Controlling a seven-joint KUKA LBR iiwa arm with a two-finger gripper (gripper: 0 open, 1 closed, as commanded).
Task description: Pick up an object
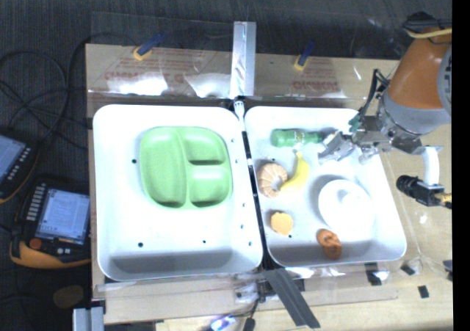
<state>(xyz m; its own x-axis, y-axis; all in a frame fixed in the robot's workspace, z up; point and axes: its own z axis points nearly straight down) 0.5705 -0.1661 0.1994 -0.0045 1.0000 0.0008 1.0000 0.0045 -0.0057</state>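
Observation:
The right bin (382,175) holds a green bottle (294,136) lying on its side, a yellow banana (297,172), a ridged tan pastry-like piece (270,178), a small orange lump (281,222), a white upturned bowl (343,202) and a red-orange piece (329,242). My gripper (339,146) hangs over the bin's upper part, just right of the bottle's cap end and above the bowl. It looks open, with nothing between its fingers.
A green divided plate (185,165) lies in the left bin (117,234). The wall between the bins (250,190) runs down the middle. The arm's orange band (415,76) stands over the right bin's far right corner. Tablets and cables (51,212) lie left of the bench.

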